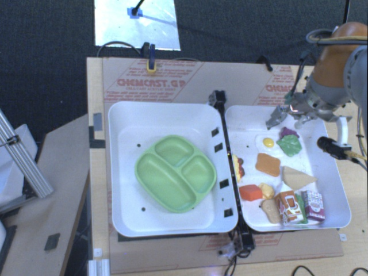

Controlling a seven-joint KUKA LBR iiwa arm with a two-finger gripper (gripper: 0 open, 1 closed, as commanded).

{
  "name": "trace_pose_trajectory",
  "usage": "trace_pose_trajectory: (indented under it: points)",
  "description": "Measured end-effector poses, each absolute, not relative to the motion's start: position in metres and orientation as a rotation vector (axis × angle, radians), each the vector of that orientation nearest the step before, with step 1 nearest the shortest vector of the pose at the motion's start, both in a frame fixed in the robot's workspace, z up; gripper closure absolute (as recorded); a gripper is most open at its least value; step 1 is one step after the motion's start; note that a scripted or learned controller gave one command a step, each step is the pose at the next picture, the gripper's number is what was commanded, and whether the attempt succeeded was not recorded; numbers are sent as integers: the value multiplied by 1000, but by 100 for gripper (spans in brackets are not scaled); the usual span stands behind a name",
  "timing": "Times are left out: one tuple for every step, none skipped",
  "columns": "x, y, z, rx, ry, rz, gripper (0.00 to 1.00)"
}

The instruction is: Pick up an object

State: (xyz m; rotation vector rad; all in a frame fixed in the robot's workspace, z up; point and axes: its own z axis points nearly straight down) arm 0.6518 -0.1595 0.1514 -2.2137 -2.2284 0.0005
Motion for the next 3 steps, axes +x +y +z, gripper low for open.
trace_pose_trajectory:
  points:
    - [651,-157,90,-2214,-2230,0,0]
    - [654,-156,88,-2218,-2237,-7,0]
    - [654,-156,98,-2217,-2237,-7,100]
